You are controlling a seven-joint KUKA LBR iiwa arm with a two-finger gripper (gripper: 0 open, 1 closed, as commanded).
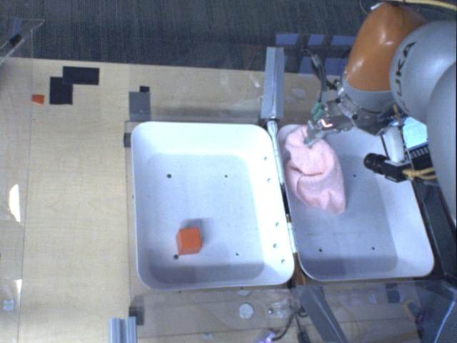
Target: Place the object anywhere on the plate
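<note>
Pale wooden bench, orange block in left bin, hand pinching pink cloth in right bin

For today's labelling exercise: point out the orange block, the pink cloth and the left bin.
orange block (pixel 189 241), camera view, on its top face.
pink cloth (pixel 315 171), camera view, on the middle of the bundle.
left bin (pixel 214 184), camera view, on a bare part of its floor.
</note>
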